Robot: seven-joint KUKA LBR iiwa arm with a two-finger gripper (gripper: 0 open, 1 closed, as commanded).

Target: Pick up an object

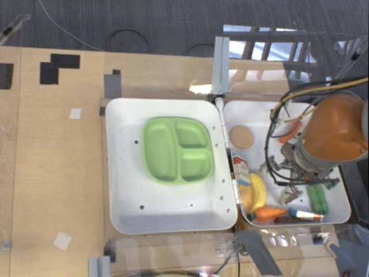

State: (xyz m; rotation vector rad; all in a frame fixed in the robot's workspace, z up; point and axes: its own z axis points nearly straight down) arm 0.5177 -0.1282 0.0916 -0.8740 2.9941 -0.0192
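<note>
So from where I'm standing, closest to me along the front wall of the right bin [346, 215] there's a little pile of toy food: a carrot [270, 214] lying on its side, a marker-looking pen [305, 214] just beside it with a red tip, and a banana [259, 190] leaning up against something yellow in the bin's front left corner. A green thing, maybe a pepper or cucumber [317, 199], sits toward the right, just beside the pen.

Right above that clutter hangs the gripper [290, 195], low down in the bin, with the big orange wrist band [335, 128] covering most of what's behind it. I honestly can't tell how the claw is set; the metal bits and cables tangle together from this angle, and I don't see anything caught in it. So I'd call the pick not done yet. Looks like it's somewhere in the reach-down stage, and grabbing plus lifting are left.

A bit further back in that bin there's a round tan disc [241, 137], cookie-ish, well apart from the pile, and a small packet [240, 169] between the disc and the banana.

Over in the left bin [124, 212] sits a green divided plate [177, 150], three compartments, nothing in them.

Best guess for a target is whatever's under the claw, near the pen.
</note>
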